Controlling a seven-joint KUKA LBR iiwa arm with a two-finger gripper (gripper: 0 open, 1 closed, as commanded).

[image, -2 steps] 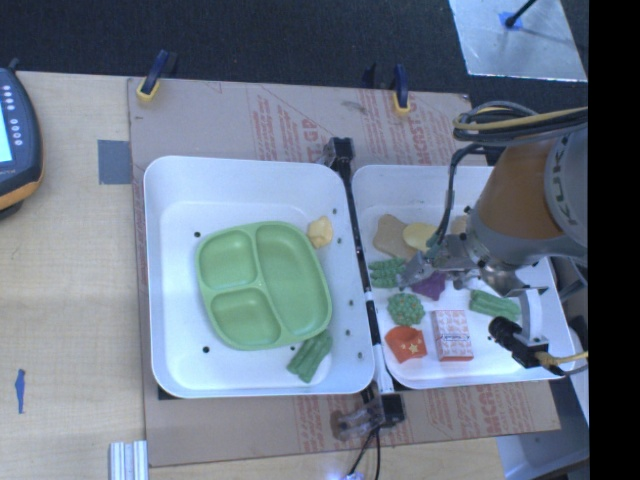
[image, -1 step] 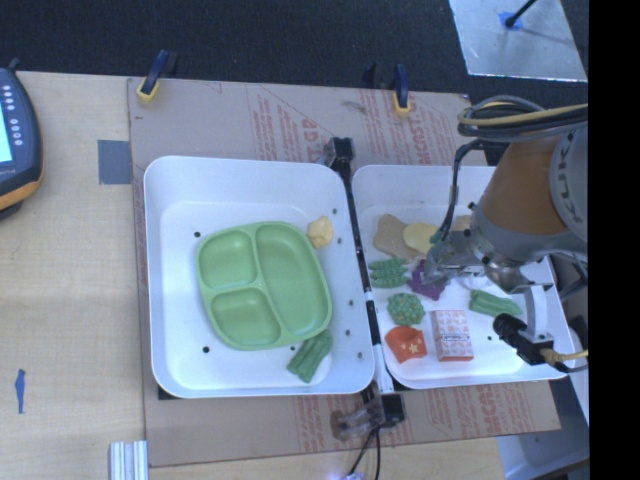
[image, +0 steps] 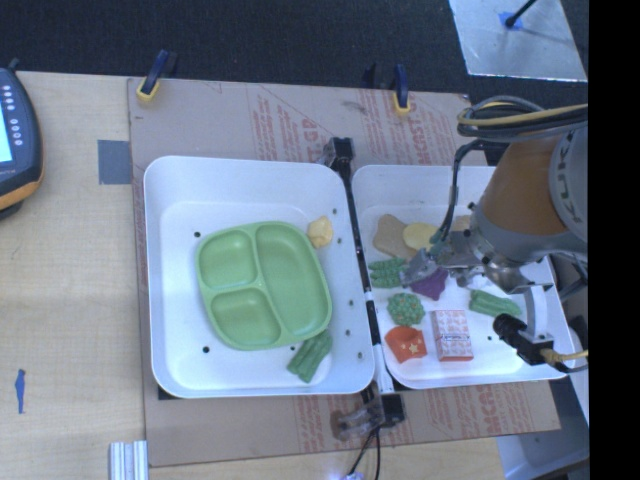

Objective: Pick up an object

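In the right bin [image: 520, 368] lie several toy foods: a brown piece [image: 389, 234], a yellow piece [image: 418, 235], a green pod [image: 385, 272], a purple piece [image: 432, 286], a round green piece [image: 405, 308], a red tomato [image: 405, 343], a red and white box [image: 452, 335] and a green piece [image: 496, 303]. My gripper [image: 428, 266] is low over the middle of this bin, directly above the purple piece and beside the green pod. The wrist hides what lies under it.
The left bin [image: 170, 268] holds a green divided plate [image: 262, 285], a small pale yellow item [image: 320, 232] at the plate's upper right and a green item [image: 311, 356] at its lower right. A black divider [image: 357, 258] runs between the bins. Cables [image: 520, 115] loop above the arm.
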